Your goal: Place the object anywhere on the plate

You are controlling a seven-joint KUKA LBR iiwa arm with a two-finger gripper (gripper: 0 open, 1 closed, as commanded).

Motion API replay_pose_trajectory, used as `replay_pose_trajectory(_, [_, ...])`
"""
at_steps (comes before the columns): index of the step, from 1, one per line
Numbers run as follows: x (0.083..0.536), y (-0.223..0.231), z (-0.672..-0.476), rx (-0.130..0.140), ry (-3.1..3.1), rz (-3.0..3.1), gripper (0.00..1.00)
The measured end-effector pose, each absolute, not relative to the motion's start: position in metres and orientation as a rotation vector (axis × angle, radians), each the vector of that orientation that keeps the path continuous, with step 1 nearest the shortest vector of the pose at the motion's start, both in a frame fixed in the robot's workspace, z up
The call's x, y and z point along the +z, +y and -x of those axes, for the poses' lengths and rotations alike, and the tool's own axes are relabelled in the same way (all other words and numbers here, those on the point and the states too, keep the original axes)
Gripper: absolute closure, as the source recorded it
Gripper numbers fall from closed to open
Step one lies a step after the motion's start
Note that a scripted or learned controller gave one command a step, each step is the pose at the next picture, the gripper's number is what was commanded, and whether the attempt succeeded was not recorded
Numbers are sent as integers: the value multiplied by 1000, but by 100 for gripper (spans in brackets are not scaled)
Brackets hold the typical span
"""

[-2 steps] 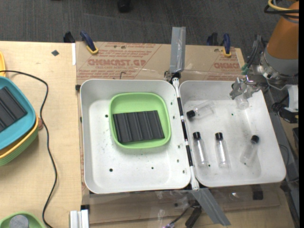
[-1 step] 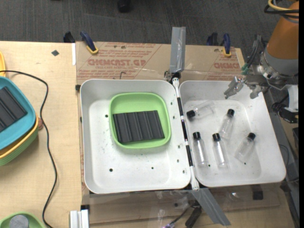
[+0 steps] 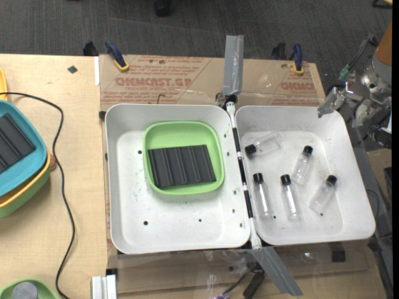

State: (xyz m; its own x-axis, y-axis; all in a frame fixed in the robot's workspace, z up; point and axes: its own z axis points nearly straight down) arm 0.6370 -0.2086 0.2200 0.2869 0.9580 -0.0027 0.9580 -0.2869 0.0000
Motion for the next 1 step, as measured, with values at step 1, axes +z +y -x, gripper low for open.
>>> replay_pose_trajectory(1, [279,-207,-609,-5,1594,-2706,0])
